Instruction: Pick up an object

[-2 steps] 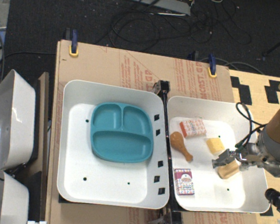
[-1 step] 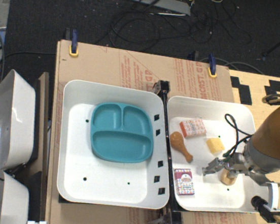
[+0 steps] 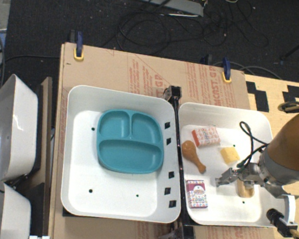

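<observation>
Nearest the camera in the right-hand shallow white bin [image 3: 245, 219] lies a small flat carton with a pink-and-white printed face [image 3: 196, 194], close to the divider between the bins; its label is too small to read. Just beyond it and to the right, the grey arm with the orange band [image 3: 294, 146] reaches in from the right, and its jaws [image 3: 235, 177] sit low over the bin floor — whether they are apart or together cannot be told from this slant. A small tan object [image 3: 245, 189] lies right beside the wrist, partly hidden by it; nothing can be seen clamped between the jaws. A black cable [image 3: 248, 136] loops up from the wrist.

Farther back in the same bin are a brown toy drumstick [image 3: 193, 155], a yellow wedge-shaped block [image 3: 230, 155] and a red-and-white printed packet [image 3: 206, 136], all apart from one another; the packet's writing is illegible.

In the left-hand white bin [image 3: 75, 188] rests a teal plastic plate with three compartments [image 3: 130, 141].

The bins stand on a brown cardboard sheet covering the counter [image 3: 144, 74] — red printing runs across it, upside down and not clearly readable. Two yellow-and-blue clamps [image 3: 79, 49] grip its far edge.
</observation>
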Motion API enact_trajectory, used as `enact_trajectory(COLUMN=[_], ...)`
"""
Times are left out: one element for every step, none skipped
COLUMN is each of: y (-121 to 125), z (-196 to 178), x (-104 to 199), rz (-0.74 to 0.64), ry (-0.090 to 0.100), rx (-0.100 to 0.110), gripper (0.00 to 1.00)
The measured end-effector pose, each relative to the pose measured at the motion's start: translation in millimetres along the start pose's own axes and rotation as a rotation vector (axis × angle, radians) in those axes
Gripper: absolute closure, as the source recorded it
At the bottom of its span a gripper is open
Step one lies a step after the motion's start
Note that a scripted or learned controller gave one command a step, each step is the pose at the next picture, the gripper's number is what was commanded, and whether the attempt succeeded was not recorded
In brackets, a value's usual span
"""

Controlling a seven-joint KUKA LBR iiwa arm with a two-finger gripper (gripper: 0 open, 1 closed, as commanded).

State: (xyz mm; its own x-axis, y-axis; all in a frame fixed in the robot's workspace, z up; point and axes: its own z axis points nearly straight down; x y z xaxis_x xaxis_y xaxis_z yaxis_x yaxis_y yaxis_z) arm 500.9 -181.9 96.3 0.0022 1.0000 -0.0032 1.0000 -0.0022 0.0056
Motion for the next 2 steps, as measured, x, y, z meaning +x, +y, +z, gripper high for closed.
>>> enact_trajectory(y=[3,5], z=[-13,-56], x=[-3,1], rz=[0.002,-0.006], ry=[-0.011,0.002], rx=[-0.014,0.002], gripper=[1.0,1.0])
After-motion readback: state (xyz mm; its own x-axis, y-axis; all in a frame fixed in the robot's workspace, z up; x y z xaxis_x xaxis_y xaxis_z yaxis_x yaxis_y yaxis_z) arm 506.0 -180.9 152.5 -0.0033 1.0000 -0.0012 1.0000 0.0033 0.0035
